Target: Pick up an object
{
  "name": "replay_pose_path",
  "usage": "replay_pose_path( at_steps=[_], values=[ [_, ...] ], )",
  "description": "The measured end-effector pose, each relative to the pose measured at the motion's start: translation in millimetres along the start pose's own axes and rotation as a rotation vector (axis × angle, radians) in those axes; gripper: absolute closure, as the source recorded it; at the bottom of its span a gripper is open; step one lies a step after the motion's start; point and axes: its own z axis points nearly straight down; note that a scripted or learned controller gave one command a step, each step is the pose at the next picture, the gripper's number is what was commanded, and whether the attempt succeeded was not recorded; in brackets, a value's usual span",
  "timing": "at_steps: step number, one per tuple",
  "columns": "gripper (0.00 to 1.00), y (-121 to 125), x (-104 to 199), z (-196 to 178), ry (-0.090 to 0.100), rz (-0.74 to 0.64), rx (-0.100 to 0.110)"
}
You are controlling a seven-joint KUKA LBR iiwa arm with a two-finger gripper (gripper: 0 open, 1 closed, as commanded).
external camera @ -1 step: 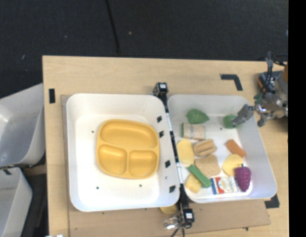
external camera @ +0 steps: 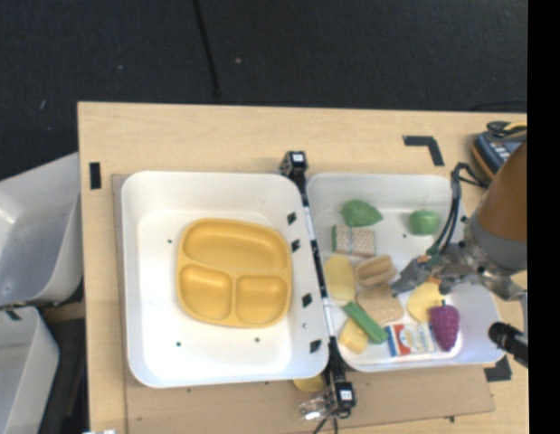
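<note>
Single fixed view from above the light wooden counter [external camera: 216,134], looking down at a slant and set far enough back to take in both shallow white plastic bins: the left bin [external camera: 144,269] sits near the frame's centre, the right bin [external camera: 388,188] toward the right edge. Dark floor fills the top of the frame. The grey and orange arm [external camera: 506,215] enters from the right.
</note>
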Motion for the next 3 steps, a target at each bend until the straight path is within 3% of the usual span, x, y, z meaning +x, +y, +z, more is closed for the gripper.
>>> replay_pose_path(
  at_steps=[1,2,3],
  values=[
    [0.0,1.4,50.6,81.7,-0.004,-0.004,-0.005],
    [0.0,3.1,115.2,-20.8,0.0,-0.009,-0.013],
    [1.0,2.6,110.3,-26.1,-0.002,-0.002,-0.008]
  ],
)
